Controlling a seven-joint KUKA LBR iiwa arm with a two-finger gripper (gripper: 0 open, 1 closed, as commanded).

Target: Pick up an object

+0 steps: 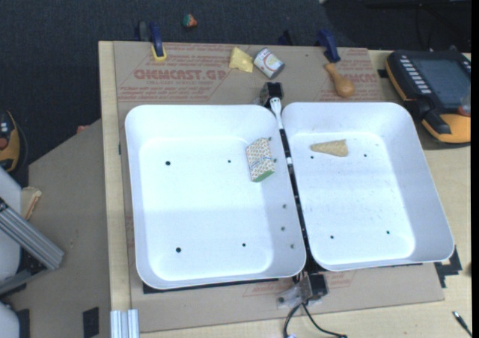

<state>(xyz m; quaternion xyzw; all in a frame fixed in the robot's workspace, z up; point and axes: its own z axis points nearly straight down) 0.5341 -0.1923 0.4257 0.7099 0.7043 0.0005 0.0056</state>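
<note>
Two shallow white bins sit side by side on the counter [224, 314], whose brown board carries red lettering along its upper edge. The left bin [157, 202] fills the centre-left of the frame and holds a small patterned packet [260, 159], white with green at its lower end, lying near the bin's upper right corner, just beside the wall shared with the neighbouring bin. The right bin [389, 209] holds a tan wedge-shaped piece [330, 148] in its upper left part, lying flat with its point toward the left. The two things are near each other, parted by the bins' rims.

Above the bins, on the bare board, lie a yellow wedge [240, 60], a small white box [269, 63] just to its right, and an orange-brown pear-shaped thing [340, 81] further right. A handheld pendant [435, 90] with a dark screen rests at the upper right of the frame. Whether the pincer is apart or together cannot be told
</note>
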